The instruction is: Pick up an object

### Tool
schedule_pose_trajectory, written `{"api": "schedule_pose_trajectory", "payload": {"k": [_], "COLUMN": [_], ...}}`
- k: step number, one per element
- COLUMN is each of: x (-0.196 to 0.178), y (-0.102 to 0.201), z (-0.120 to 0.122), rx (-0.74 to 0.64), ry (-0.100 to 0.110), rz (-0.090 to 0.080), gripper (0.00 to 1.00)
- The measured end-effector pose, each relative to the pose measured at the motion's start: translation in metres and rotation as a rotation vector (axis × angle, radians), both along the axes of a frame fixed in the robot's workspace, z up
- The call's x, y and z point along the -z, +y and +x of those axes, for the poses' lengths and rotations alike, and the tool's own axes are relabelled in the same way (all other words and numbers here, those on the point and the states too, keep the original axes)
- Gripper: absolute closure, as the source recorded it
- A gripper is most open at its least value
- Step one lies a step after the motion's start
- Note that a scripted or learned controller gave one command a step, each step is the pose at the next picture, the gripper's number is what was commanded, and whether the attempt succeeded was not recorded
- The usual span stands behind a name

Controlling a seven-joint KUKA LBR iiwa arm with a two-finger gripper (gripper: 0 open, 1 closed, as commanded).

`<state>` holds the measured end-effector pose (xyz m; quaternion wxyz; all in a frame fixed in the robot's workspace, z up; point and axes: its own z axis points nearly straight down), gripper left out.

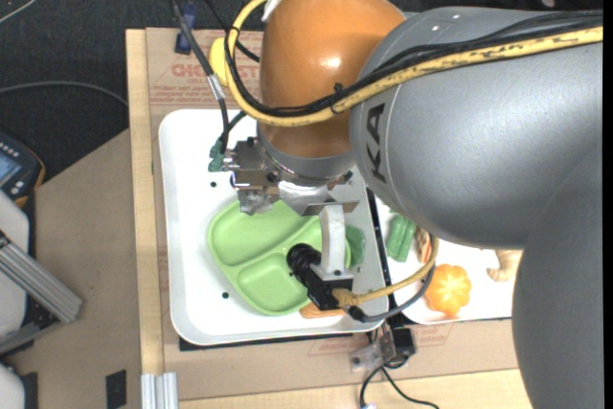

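Reaching into the left-hand bin (pixel 180 235), the gripper (pixel 257 192) of a KUKA arm (pixel 479 129) sits low over the upper edge of a light-green divided plate (pixel 251 249). The wrist's orange band (pixel 321 62) covers its tips, so it cannot be told whether it is spread or closed, nor whether it touches the plate.

The plate lies flat in the lower middle of that bin, with 2 compartments showing and its right side under the arm.

It looks like the likeliest target, and a hard one: wide, shallow and smooth. A descent onto a compartment floor would probably find nothing to pinch. The better course is to straddle the raised rim or the ridge between the 2 compartments, close firmly, then lift slowly and straight up. A plate held by one edge is likely to tip and slip.

In the right-hand bin (pixel 479 306), well apart from the gripper, lie 3 smaller pieces. An orange pumpkin-like toy (pixel 448 288), a green piece (pixel 399 237) and a tan piece (pixel 503 271) may offer easier grips.
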<state>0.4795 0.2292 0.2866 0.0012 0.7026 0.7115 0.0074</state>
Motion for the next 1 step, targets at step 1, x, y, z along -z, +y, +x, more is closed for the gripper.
{"api": "schedule_pose_trajectory", "payload": {"k": [1], "x": [-0.2586], "y": [-0.0052], "z": [0.0002], "rx": [0.01], "ry": [-0.007], "rz": [0.001], "gripper": [1.0]}}
